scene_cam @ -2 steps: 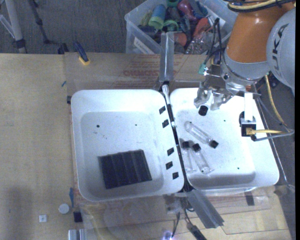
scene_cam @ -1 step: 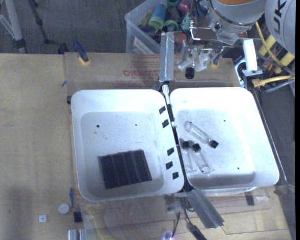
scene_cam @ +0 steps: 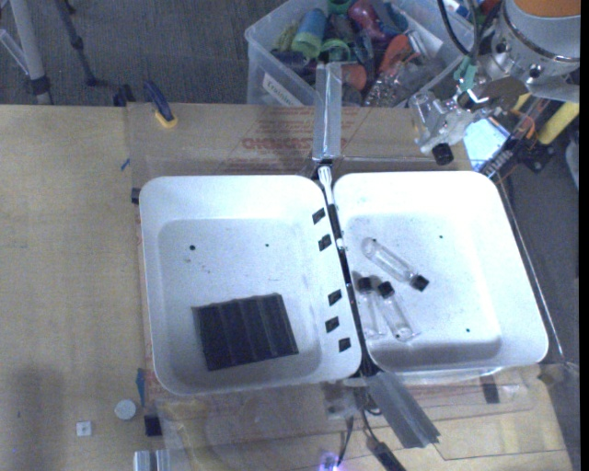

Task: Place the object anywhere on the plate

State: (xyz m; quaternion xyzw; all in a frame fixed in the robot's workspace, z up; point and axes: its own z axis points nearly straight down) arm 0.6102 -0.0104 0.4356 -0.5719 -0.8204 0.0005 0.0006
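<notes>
Two shallow white bins sit side by side on a pale wooden bench (scene_cam: 55, 276), seen from above at a slant. The left bin (scene_cam: 166, 216) holds a dark ribbed plate (scene_cam: 245, 331), a black rectangle lying flat toward the near left part of the bin floor, slightly turned against the bin walls. The right bin (scene_cam: 479, 212) holds three clear tubes with black caps. One tube (scene_cam: 393, 263) lies slantwise near the middle of the bin floor, its cap at the lower right end. The other two tubes (scene_cam: 386, 313) lie just beside each other nearer the divider, caps toward the far side, roughly parallel. All three tubes rest on the right bin's floor, well apart from the plate. A row of small black tabs (scene_cam: 329, 271) runs along the wall between the bins. The gripper (scene_cam: 442, 118) hangs above the far right corner of the right bin, outside its rim, well apart from the tubes; whether it is wide or narrow cannot be told from this angle, and nothing can be seen in it. The orange band (scene_cam: 543, 14) of the arm shows at the top right corner. Behind the bins stands a clear tub (scene_cam: 276, 64) of mixed coloured items.
</notes>
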